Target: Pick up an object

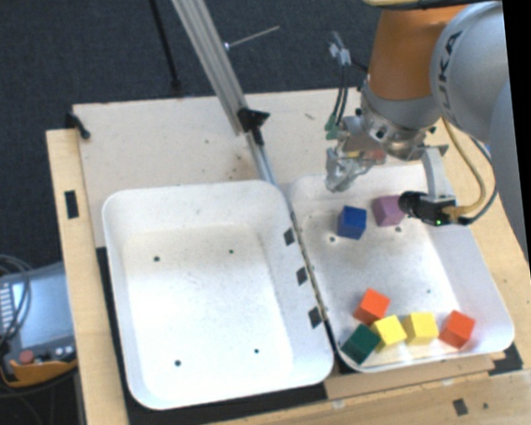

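Seven blocks in the right bin [474,270], arm poised over its far edge.

Count them: one blue block [350,221] and one purple block [387,210] up near the far rim, then a cluster along the near wall of two orange blocks [373,304] [458,327], two yellow blocks [389,330] [422,325] and one green block [360,343]. Between the two groups lies a wide bare patch of bin floor. The gripper [341,172] hangs over the far-left corner, just beside the blue block, nothing seen between its fingers, and I can't tell whether they're spread or closed. The left bin [206,279] offers plenty of open room.
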Tool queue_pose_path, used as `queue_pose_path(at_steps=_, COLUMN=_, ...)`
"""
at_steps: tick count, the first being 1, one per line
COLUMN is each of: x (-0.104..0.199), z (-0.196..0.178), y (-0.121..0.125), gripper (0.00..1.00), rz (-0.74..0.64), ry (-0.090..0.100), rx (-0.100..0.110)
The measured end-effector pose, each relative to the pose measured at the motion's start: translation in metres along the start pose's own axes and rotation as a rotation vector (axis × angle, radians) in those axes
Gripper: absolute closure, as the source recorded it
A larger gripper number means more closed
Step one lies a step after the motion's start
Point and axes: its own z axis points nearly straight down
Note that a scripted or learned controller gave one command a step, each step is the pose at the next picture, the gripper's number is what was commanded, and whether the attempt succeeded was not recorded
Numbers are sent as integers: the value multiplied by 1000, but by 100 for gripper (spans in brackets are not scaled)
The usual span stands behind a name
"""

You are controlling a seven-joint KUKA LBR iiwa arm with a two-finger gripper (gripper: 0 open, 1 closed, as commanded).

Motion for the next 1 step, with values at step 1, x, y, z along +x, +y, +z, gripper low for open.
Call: queue_pose_path(at_steps=1, x=52, z=-4, y=3, gripper=100, rz=-2, ry=2, rx=-2)
